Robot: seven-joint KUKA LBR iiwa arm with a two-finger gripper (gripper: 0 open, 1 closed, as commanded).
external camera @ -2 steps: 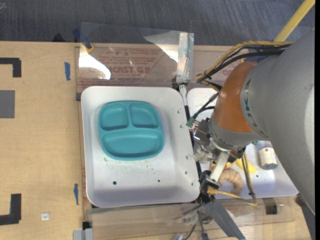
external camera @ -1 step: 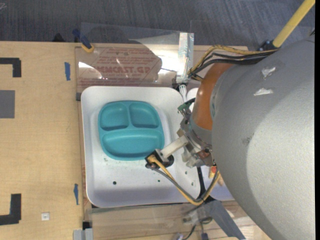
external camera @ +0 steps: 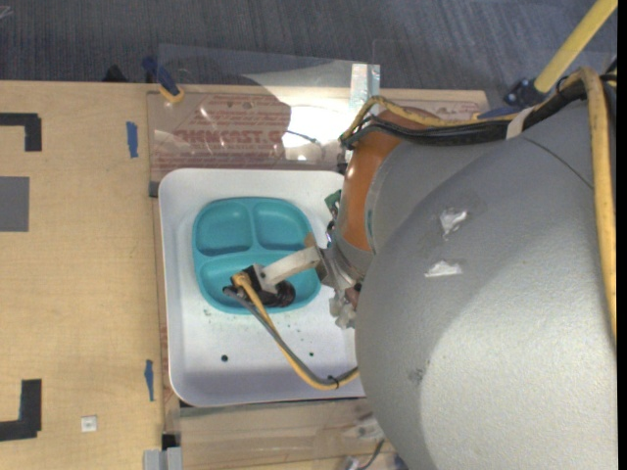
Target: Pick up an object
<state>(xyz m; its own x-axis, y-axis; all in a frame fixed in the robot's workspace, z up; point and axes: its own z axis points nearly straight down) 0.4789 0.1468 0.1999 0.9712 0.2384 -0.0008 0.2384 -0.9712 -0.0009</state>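
Whether the gripper (external camera: 338,284) is spread or pressed together cannot be told, because the bulk of the grey arm (external camera: 490,292) covers its tip from above. It stands at the right edge of the teal plate (external camera: 245,235), and it is not clear whether it touches that edge.

The teal plate is a divided dish lying flat, with two smaller wells on its far side and one wide well on its near side. It rests on the floor of the white bin (external camera: 196,360), whose rim runs all around it. The plate sits toward the far half of the bin, so bare white floor lies on its near side. A few dark specks (external camera: 224,358) are scattered on that floor, near the plate.

Right of the plate, the arm's orange band (external camera: 353,189) shows just above the gripper. Beyond the plate, past the bin's far rim, a clear plastic sheet (external camera: 265,106) catches a glare over brown board with red print. Left of the plate, past the bin's left rim, lies a cardboard panel (external camera: 78,262) with black corner marks (external camera: 27,130) and a strip of blue tape (external camera: 131,139). Farthest from the plate, at the top, is grey carpet (external camera: 294,8).
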